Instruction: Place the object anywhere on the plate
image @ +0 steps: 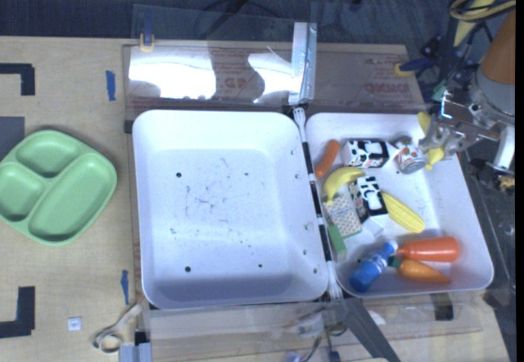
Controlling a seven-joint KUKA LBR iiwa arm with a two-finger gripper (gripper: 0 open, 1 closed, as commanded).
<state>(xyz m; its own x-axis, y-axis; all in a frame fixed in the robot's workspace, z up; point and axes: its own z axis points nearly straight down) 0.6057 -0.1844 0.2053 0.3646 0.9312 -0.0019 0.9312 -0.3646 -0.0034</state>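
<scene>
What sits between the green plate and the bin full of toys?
The other white bin, seen in the camera view, lies between the green plate and the toy-filled bin.

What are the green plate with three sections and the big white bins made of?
The green plate with three sections looks like moulded plastic: one even pale green, rounded edges, soft matte sheen. The two shallow white bins, left and right, also look like plastic, smooth and slightly glossy, with thin rounded rims; the left one shows faint scuff marks. Touch would be needed to be certain.

red print on cardboard behind the bins, too blurred to read
</scene>
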